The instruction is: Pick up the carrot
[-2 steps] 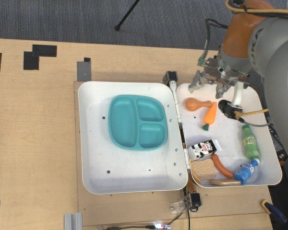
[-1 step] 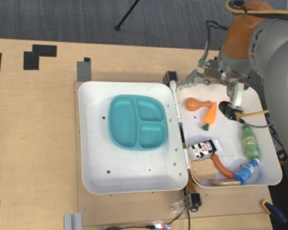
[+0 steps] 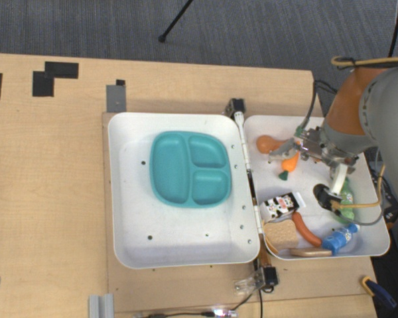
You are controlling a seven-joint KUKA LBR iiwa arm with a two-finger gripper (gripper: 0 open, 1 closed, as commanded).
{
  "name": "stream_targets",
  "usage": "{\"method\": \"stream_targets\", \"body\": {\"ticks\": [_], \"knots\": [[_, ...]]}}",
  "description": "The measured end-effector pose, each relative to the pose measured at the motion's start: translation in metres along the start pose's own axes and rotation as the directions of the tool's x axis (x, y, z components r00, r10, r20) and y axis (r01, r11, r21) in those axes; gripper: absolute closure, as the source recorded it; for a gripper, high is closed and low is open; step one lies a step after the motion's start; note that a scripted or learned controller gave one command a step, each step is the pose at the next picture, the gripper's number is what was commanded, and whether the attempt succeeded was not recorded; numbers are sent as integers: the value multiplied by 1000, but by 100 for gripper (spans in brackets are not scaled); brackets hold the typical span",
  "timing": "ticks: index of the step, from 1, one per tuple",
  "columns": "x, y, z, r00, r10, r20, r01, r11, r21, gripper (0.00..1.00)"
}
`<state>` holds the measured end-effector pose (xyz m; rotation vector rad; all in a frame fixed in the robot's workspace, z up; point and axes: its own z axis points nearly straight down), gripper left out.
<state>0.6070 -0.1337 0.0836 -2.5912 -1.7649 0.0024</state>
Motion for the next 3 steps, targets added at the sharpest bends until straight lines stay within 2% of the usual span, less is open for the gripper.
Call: {"method": "stream_targets", "body": {"ticks": [1, 2, 3], "knots": [[2, 3, -14, 1000, -6, -1, 6, 1000, -9, 100], [114, -24, -106, 985, -175, -4, 175, 984, -17, 100], [107, -24, -102, 986, -166, 1, 166, 986, -10, 0]]}}
